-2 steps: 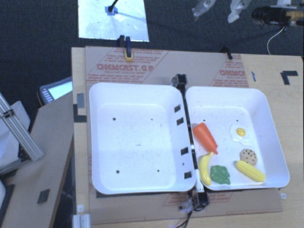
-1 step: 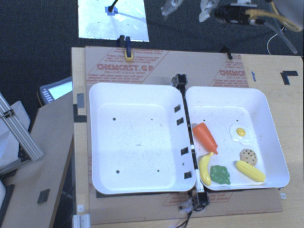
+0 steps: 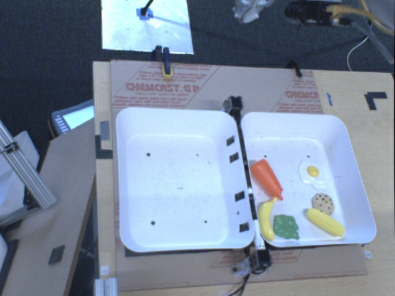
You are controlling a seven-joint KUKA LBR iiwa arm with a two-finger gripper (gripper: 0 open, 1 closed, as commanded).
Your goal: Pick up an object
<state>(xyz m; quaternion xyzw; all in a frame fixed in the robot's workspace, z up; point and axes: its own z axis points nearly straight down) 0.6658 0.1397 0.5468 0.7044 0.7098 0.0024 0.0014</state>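
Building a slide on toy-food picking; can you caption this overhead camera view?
Gripper raised beyond the bench; right bin holds carrot, banana, corn, cookie, fried egg, green leaf.

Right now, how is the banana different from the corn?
The banana is curved, while the corn is straight. The banana lies by the right bin's left wall, touching the carrot and the green leafy piece; the corn lies near the bin's front right corner, just below the cookie. The banana runs up and down the view; the corn lies slantwise. Both are yellow toy foods in the same bin.
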